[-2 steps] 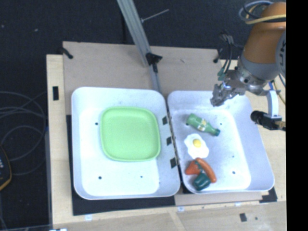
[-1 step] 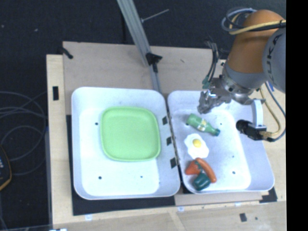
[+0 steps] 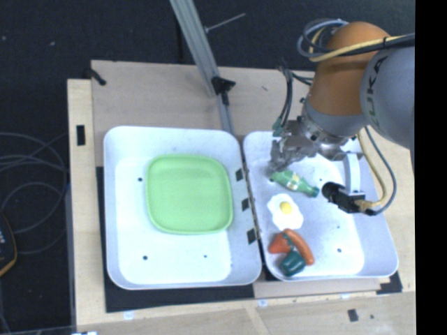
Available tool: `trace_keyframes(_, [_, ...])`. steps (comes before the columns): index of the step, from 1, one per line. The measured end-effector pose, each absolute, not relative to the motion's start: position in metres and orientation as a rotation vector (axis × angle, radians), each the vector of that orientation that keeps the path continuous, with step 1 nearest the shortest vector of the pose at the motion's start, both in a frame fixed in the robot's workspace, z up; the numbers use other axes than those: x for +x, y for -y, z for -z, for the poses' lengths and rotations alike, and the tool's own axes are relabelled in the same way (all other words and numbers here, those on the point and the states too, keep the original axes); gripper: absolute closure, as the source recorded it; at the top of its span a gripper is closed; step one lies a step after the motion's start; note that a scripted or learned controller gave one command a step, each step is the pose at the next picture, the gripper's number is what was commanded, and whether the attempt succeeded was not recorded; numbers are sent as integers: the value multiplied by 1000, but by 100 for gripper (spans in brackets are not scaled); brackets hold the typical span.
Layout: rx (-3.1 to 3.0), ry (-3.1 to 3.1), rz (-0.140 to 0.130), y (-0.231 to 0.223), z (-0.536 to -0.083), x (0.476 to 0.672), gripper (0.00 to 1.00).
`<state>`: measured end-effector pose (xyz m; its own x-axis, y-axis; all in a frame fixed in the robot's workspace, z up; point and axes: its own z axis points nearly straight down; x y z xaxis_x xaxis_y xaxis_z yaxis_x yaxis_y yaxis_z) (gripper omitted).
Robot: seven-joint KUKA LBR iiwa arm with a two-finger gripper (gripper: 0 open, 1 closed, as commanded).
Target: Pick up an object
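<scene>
In the right bin [image 3: 374,253] lie a small green bottle [image 3: 295,183], a fried egg toy [image 3: 285,211], an orange-red hot dog or carrot toy [image 3: 293,241] and a dark green piece [image 3: 293,263]. My gripper [image 3: 281,160] hangs over the bin's far left part, just above and left of the green bottle's end. Nothing shows between its fingers. How the fingers stand is not clear from this angle.
The left bin [image 3: 126,257] holds a light green square plate [image 3: 188,193]. A grey metal pole [image 3: 199,44] slants in from the top to the bins' far edge. The divider between the bins [image 3: 248,201] runs close to the bottle and egg.
</scene>
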<state>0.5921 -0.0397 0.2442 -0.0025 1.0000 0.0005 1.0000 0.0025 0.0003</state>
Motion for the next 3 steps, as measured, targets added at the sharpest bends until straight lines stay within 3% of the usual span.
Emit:
trace_keyframes(2, [-2218, 2224, 1, -57, -241, 555, 100])
trace_keyframes(3, [-2222, 2221, 1, -55, -241, 555, 0])
